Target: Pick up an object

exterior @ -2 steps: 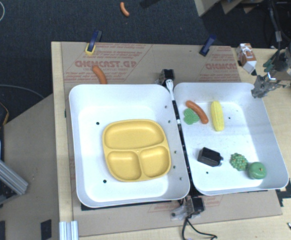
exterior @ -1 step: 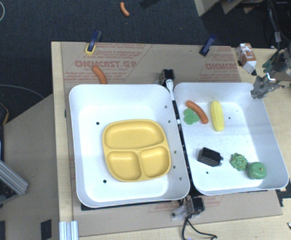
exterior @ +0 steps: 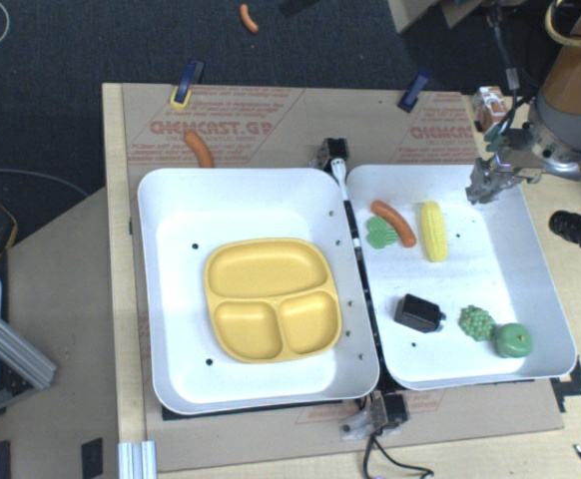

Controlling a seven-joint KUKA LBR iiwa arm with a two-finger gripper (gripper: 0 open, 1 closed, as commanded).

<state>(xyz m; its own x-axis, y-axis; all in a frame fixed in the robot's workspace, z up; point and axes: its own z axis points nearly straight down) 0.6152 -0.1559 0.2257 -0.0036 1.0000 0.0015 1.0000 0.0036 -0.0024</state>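
Tool: the tool (exterior: 485, 190) hangs over the far right corner of the right bin (exterior: 535, 257), low by the bin's rim; whether it is open or closed I cannot tell, and nothing is seen held in it.
Arm: one arm (exterior: 570, 98), reaching in from the right of the view.
Nearest thing: the corn cob (exterior: 433, 231) lies nearest the tool, down and to the left of it in the view, near but apart.
Long axis: the cob lies lengthwise, running from the far side of the bin toward the near side, only slightly tilted.
Next nearest: the orange sausage (exterior: 394, 222) lies just left of the cob, slanting, and touches or overlaps the green leafy piece (exterior: 379, 233).
Farther things: the black block (exterior: 418, 313), the green bumpy piece (exterior: 477, 322) and the green apple (exterior: 513, 340) lie toward the near edge of the same bin, well apart from the tool.
Count, right bin: six things, one of each.
Count, left bin: the left bin (exterior: 171, 228) holds one yellow divided tray (exterior: 271, 297) with three compartments.
Count, outside the bins: one orange sausage-like piece (exterior: 200, 149) on the tabletop board behind the left bin, another on the dark floor (exterior: 248, 17).
Judgement: the pick looks not yet begun; the cob appears the shortest reach.
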